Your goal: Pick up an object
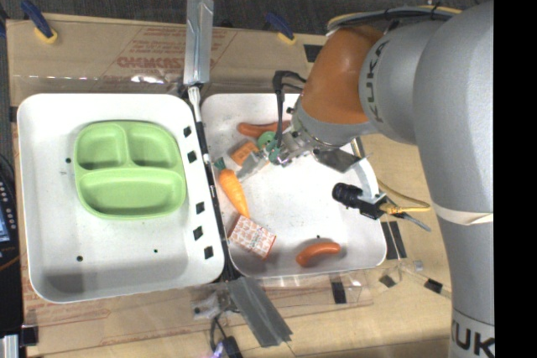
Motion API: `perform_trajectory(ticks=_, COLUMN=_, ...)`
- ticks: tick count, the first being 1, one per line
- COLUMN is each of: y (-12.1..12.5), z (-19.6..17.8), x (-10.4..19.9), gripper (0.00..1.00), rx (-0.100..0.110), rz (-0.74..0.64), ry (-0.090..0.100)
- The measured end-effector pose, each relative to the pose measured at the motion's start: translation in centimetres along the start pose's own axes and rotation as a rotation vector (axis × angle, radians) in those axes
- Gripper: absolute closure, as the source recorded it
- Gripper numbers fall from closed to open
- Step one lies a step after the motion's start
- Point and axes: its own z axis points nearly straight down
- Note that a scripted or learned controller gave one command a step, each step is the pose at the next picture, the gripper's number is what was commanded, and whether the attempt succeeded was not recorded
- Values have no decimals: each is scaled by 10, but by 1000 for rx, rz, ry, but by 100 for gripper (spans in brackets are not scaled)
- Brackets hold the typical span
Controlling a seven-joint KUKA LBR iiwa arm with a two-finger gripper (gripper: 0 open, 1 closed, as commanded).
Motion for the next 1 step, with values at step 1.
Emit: perform_trajectory(ticks=1, y=18, z=51, x=-22, gripper=0, rx=1, rz=401, ry=0)
